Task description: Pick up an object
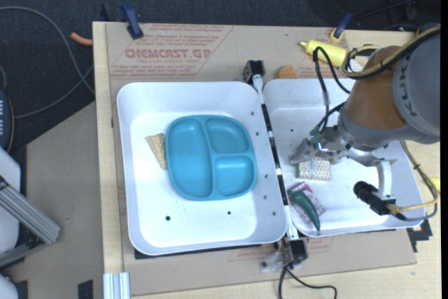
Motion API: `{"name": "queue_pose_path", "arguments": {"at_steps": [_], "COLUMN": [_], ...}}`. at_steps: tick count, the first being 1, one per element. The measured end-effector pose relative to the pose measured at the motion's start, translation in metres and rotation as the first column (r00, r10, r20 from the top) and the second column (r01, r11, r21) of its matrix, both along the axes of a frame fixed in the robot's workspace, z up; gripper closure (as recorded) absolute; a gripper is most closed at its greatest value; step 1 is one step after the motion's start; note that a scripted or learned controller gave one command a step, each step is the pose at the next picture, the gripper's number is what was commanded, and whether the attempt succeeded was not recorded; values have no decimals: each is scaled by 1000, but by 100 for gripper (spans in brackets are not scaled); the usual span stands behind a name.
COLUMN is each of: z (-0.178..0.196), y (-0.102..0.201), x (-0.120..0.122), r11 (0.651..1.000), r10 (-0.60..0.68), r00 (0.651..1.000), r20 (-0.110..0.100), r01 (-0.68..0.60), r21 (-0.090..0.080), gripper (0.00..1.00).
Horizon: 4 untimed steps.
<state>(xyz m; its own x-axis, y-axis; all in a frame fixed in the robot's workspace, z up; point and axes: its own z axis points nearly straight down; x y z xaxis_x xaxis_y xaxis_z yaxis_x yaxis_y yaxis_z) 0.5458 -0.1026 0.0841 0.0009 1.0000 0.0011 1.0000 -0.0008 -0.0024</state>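
Note:
In the right bin [297, 98], a small pale speckled block [316, 169] lies near the middle. A green and pink packet [306, 204] rests closer to the front left corner. My gripper [312, 150] hangs low over the right bin, just above and touching or nearly touching the speckled block's far edge. Nothing is lifted off the bin floor. In the left bin [133, 150], a blue divided plate [210, 155] sits in the middle, with a tan textured piece [157, 147] tucked against its left rim.
The divider wall [269, 150] between the bins runs just left of the gripper. A yellow object [325, 50] and a small brown item [285, 72] lie on the board behind the right bin. Blue clamps [131, 21] hold the board's far edge.

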Motion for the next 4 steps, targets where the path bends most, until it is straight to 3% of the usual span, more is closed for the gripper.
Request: {"name": "queue_pose_path", "arguments": {"at_steps": [1,2,3,4], "z": [1,0,1,100], "y": [-55,-7,-27,3], "x": [77,60,121,46], "r11": [1000,1000,1000,1000], "r10": [1,2,2,1], "r00": [1000,1000,1000,1000], "r20": [3,1,3,4], "r01": [-1,-2,-2,-1], "r21": [-3,0,-2,-1], "gripper": [0,0,0,0]}}
